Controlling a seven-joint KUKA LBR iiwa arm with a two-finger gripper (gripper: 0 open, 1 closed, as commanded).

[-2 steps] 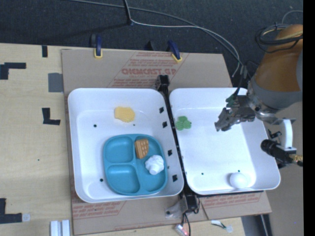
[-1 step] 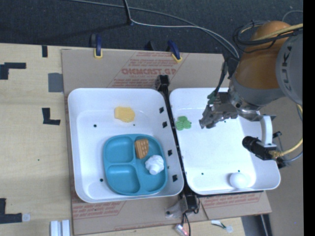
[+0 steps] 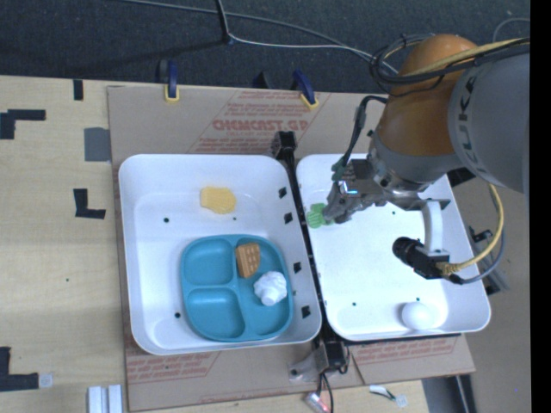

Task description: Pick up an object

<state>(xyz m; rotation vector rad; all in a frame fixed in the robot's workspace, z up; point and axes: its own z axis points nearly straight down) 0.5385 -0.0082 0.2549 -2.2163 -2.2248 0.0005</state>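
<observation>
A small green object (image 3: 316, 216) lies at the left edge of the right bin (image 3: 379, 274), against the divider. My gripper (image 3: 338, 206) hangs just to its right and slightly above it, touching or nearly touching it; the wrist hides the contact. A white ball (image 3: 422, 315) rests in the right bin's near right corner. In the left bin (image 3: 146, 231) a yellow piece (image 3: 218, 200) lies toward the back.
A blue divided plate (image 3: 225, 304) sits in the left bin, holding a brown waffle-like piece (image 3: 248, 259) and a white crumpled item (image 3: 270, 288). The arm's grey and orange body (image 3: 430, 101) covers the right bin's far right part. Cables run behind the bench.
</observation>
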